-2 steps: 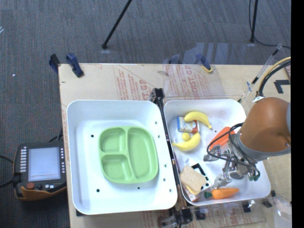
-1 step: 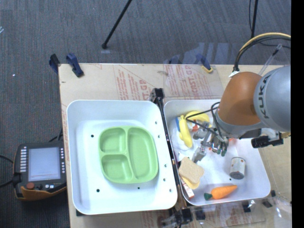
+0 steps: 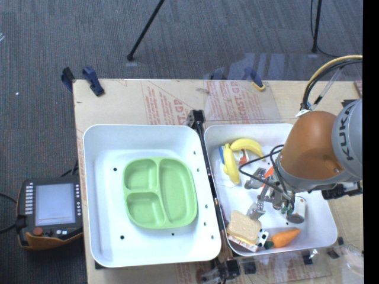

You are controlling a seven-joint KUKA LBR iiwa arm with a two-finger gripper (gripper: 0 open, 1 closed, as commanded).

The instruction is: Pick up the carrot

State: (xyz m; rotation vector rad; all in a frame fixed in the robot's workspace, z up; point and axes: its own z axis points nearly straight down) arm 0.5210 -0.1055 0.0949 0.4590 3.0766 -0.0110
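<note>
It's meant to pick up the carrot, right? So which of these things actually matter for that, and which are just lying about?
Matter for the job:
- carrot, near the front of the right bin
- gripper, above that bin

Just lying about:
- banana
- sandwich
- green divided plate in the left bin
- handheld screen left of the bench

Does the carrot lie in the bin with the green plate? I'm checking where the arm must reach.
No: the carrot lies in the right bin, beside the sandwich, while the green plate sits in the left bin.
</note>
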